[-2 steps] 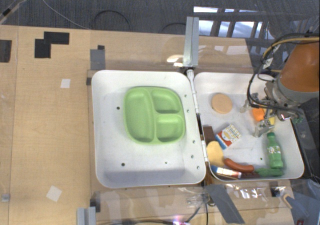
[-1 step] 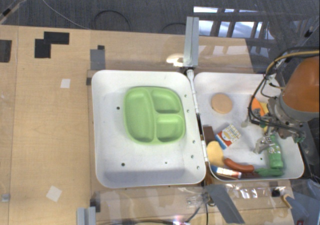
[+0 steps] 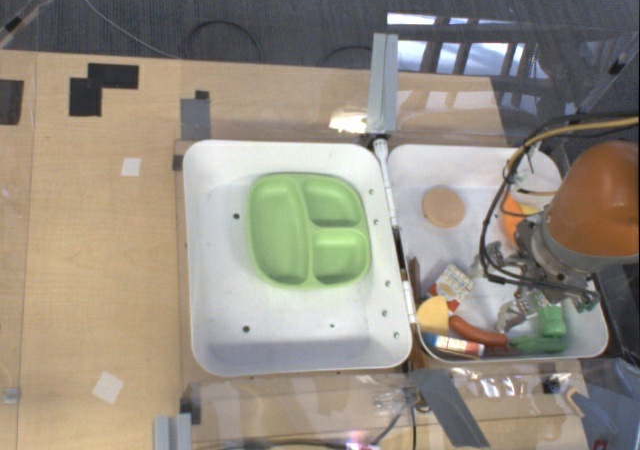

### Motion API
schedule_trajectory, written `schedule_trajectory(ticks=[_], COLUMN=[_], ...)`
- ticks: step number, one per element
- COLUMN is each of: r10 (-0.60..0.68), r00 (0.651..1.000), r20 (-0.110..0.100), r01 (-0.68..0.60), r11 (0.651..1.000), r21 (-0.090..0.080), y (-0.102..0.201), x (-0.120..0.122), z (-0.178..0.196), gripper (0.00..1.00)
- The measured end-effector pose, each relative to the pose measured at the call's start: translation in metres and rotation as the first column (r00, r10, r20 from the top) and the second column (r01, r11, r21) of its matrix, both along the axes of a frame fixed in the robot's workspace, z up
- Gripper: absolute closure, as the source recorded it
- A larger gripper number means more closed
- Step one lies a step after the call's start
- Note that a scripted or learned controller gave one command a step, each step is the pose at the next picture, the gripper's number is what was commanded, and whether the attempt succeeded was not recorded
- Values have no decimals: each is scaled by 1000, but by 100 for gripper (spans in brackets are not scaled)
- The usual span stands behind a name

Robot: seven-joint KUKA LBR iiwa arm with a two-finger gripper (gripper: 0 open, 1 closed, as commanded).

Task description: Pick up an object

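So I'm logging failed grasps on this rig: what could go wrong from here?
The gripper is low in the crowded front corner of the right bin. It may nudge the green block or red tool instead of gripping one. Objects lie packed against the bin wall, so a finger might catch it.

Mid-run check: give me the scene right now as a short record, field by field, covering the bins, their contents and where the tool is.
left bin: holds one green divided tray, lying flat near the middle
right bin: holds a tan round disc near the far side; a yellow item, a red marker-like item and a green block crowd the near edge
arm: orange band over the right bin's right part
tool: low in the right bin, beside the green block
grasp: no object visibly between the fingers; finger state unclear
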State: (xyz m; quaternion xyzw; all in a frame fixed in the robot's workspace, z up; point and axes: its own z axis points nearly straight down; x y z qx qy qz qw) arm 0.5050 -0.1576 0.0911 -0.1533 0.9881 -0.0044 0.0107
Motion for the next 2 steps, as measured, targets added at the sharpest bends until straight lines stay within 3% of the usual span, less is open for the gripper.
schedule_trajectory(ticks=[1,2], r10=[-107,-247], r00=[994,969], r20=[-5,-9], r01=[107,247], r11=[994,969], r21=[7,8], y=[34,70], x=[76,114], z=[-1,-2], gripper=[0,0])
